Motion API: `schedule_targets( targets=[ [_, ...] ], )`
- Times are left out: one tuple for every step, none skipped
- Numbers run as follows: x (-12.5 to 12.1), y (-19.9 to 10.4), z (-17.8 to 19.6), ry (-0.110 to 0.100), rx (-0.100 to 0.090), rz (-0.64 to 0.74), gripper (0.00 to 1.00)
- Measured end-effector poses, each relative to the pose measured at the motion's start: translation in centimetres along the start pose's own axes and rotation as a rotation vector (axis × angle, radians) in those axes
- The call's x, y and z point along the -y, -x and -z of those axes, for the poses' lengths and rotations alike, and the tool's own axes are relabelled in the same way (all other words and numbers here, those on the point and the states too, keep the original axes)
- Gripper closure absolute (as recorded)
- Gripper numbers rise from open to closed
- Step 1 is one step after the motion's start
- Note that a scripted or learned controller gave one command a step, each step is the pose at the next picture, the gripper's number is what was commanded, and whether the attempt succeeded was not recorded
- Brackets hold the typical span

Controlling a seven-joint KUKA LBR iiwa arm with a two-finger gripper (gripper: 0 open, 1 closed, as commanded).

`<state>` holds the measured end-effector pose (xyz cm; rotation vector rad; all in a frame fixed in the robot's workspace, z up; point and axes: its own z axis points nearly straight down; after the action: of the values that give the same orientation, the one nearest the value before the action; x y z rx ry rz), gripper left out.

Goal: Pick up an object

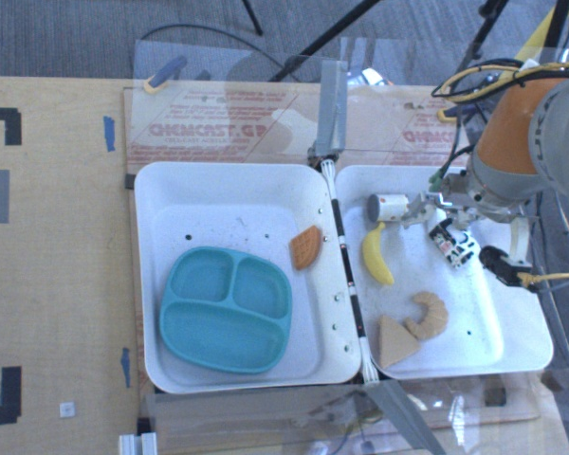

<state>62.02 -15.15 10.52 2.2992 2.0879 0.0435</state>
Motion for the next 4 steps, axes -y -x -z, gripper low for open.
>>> schedule_targets(
  targets=[
    [-1.5, 3.3, -0.1, -0.004, 0.001, -0.03, 0.0],
    [-2.5, 4.4, -0.2, -0.011, -0.001, 0.005, 0.0],
    [-2.8, 4.1, -1.8, -0.036, -0.006, 0.032, 0.0],
    [-2.9, 4.3, -1.0, -0.035, -0.002, 0.031, 1.0]
  ],
)
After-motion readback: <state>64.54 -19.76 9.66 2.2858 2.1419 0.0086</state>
